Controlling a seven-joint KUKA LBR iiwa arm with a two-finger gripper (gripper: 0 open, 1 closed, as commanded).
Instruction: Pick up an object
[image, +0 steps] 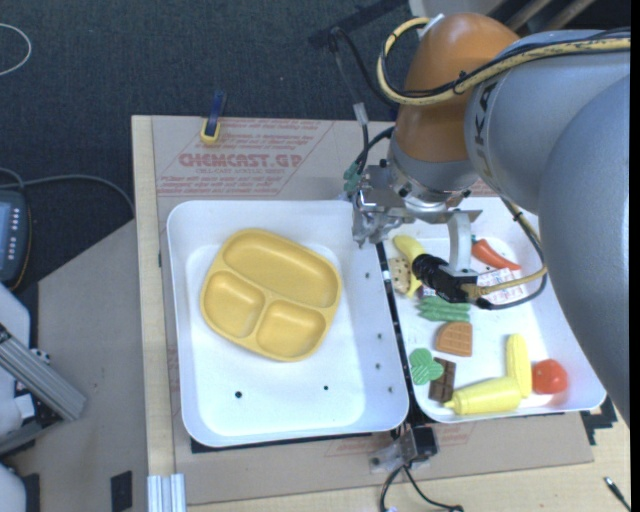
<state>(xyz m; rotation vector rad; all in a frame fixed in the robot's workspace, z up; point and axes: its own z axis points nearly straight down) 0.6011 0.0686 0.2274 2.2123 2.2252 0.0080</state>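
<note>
Gripper: the gripper (370, 225) is hanging over the seam between the left bin (300, 400) and the right bin (525, 320), close to their far edge, and I am seeing nothing carried under it.
Grip state: the wrist is covering the tips from above, so I cannot tell whether they are released or clenched.
Nearest target: a small yellow curved piece (405, 248) is lying just beside the gripper, inside the right bin's near-left corner, and touching a pale speckled piece (400, 272).
Other candidates: a red-orange piece (495, 255), a green strip (440, 310), an orange wedge (455, 340), a green round piece (425, 365), a brown block (443, 380), a yellow L-shaped piece (495, 385) and a red ball (550, 377) are all sitting in the right bin.
Left bin: a yellow divided plate (270, 295) is lying flat and alone, wide and shallow, probably hard to pinch.
Step in hand: the arm is, by my reading, lining up for a descent, with no pick made yet.
Doing it well: moving off the bin walls and centring over one piece is looking wise, since the rim here could be blocking the descent.
Risk: the pieces are crowding one another, so a descent between two could be pushing both aside.
Better choice: the red ball and the orange wedge are lying somewhat clearer of their neighbours.
</note>
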